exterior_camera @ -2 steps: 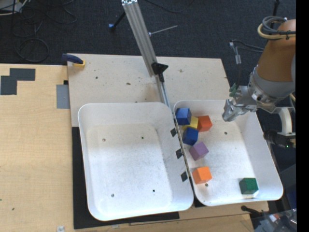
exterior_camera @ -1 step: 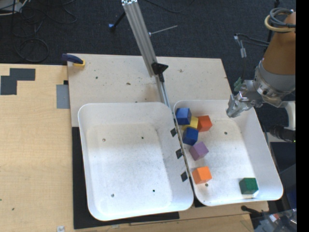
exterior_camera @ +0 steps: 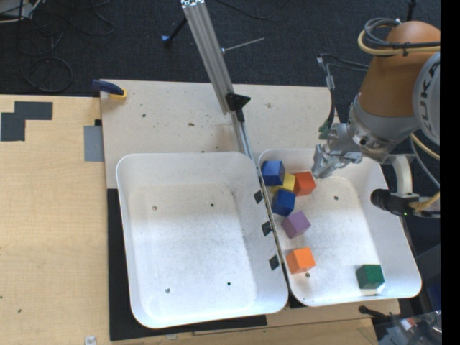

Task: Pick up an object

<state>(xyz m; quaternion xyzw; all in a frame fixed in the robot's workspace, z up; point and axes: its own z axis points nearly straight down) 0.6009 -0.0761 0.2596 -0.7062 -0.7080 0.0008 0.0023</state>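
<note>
Red-orange cube (exterior_camera: 305,183) just beside end effector (exterior_camera: 325,165), to its lower left; finger state impossible to tell

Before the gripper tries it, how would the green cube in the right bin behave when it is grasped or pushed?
The green cube looks rigid and flat-faced, so it probably slides rather than rolls. It seems small, likely light. It sits alone near the right bin's rim, so a push could jam it against the wall.

The pale bench (exterior_camera: 165,117) bears two white bins side by side, left (exterior_camera: 190,239) and right (exterior_camera: 345,264).
</note>
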